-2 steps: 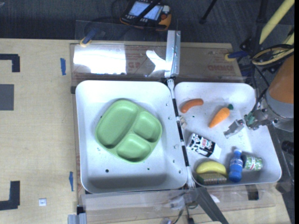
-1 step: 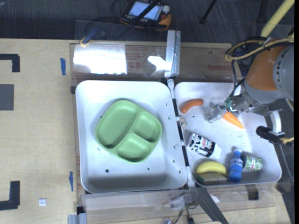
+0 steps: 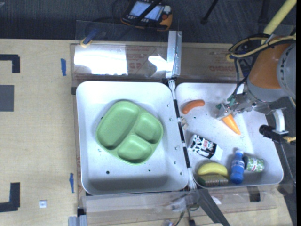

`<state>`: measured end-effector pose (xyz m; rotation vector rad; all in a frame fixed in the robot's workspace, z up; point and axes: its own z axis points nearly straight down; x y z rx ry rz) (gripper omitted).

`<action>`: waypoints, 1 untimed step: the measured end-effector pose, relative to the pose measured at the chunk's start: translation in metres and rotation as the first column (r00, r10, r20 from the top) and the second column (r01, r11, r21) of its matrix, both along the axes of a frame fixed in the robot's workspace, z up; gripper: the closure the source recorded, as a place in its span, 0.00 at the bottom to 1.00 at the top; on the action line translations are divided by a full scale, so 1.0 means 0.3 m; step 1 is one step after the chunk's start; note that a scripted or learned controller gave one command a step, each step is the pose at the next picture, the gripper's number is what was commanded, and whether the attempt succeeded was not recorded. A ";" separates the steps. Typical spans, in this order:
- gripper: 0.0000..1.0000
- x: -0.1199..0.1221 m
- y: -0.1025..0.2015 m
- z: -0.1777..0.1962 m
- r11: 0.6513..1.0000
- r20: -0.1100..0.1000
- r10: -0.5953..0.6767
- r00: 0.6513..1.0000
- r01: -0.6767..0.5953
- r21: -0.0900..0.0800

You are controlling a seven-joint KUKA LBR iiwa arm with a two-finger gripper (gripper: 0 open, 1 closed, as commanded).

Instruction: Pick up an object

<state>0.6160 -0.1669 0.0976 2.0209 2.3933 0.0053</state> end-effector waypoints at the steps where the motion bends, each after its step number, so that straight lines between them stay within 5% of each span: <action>1: 1.00 -0.015 0.405 0.342 0.997 -0.009 -0.072 0.997 0.072 0.004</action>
